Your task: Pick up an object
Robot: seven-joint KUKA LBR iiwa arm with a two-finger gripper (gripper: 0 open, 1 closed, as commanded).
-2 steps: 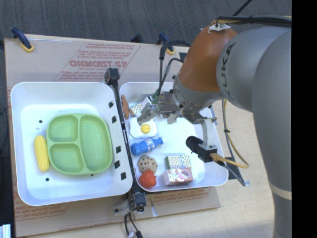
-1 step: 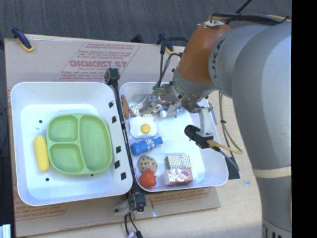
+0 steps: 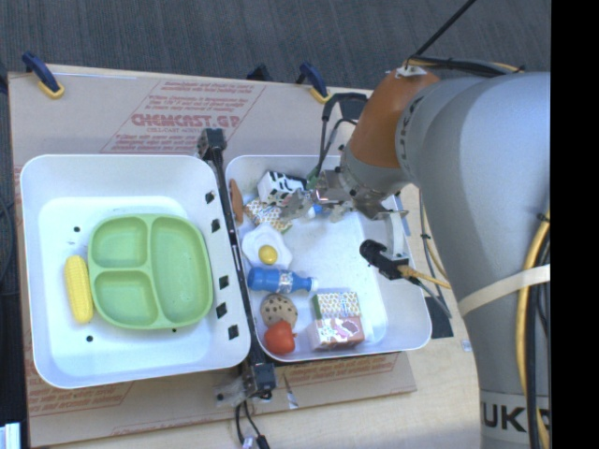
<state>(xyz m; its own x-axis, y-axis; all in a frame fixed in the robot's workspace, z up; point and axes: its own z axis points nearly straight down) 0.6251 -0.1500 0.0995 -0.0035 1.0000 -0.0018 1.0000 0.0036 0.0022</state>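
The right bin (image 3: 398, 293) holds several objects. At its far end lie a black-and-white toy (image 3: 273, 184) and a patterned packet (image 3: 266, 215). My gripper (image 3: 304, 200) reaches down into that far end, just right of those two, and seems to touch or overlap them. Whether anything is in its grasp is hidden by the wrist. Nearer the front lie a fried-egg toy (image 3: 266, 249), a blue bottle (image 3: 275, 280), a cookie (image 3: 278, 309), a red tomato (image 3: 279, 339) and a colourful box (image 3: 337, 319).
The left bin (image 3: 37, 251) holds a green divided plate (image 3: 150, 271) and a corn cob (image 3: 78, 288). A thin brown piece (image 3: 237, 204) lies by the right bin's left wall. The arm's grey body covers the right side. Bare floor shows in the right bin's middle right.
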